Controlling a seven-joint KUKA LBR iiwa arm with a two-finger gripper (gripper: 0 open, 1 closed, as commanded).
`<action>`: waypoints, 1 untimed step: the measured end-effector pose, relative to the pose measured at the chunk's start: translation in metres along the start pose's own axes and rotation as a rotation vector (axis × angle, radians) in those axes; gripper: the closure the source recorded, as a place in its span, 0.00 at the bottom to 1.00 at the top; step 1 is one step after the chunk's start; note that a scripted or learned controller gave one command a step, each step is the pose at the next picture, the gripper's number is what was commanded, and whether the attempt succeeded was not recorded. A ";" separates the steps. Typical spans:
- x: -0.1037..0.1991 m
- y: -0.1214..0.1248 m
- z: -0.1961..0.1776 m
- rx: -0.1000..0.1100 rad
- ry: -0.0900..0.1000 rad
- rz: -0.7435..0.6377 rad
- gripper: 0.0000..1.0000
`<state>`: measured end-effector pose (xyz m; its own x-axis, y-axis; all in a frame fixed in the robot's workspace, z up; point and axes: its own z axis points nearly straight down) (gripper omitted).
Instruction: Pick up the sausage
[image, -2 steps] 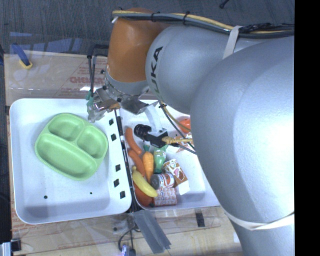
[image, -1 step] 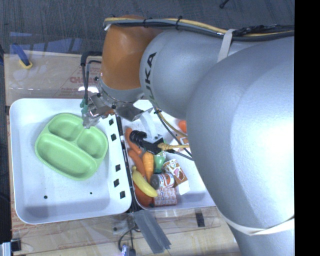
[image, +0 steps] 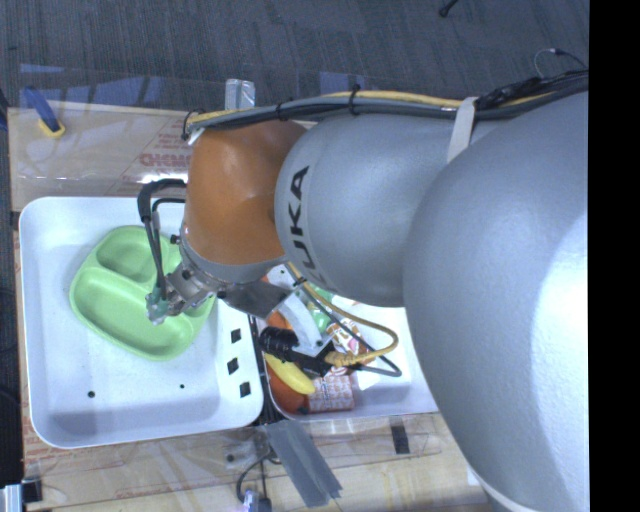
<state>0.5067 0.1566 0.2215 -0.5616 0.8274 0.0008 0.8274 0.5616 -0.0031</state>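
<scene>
Stubby, brownish-pink sausage (image: 331, 397) in right bin (image: 415, 396) beside yellow banana (image: 289, 377); gripper (image: 160, 304) down at green plate (image: 112, 290), opening impossible to tell

The end effector (image: 160, 303) hangs over a green dish (image: 125, 290) in the left bin (image: 60, 380).

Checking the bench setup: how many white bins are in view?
2: the left bin holds a green dish; the right bin, beside it, is largely hidden by the arm.
</scene>
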 end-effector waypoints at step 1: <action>-0.028 0.008 -0.003 -0.002 -0.001 0.134 1.00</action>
<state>0.5293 0.1379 0.2241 -0.4461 0.8950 -0.0004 0.8950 0.4461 -0.0007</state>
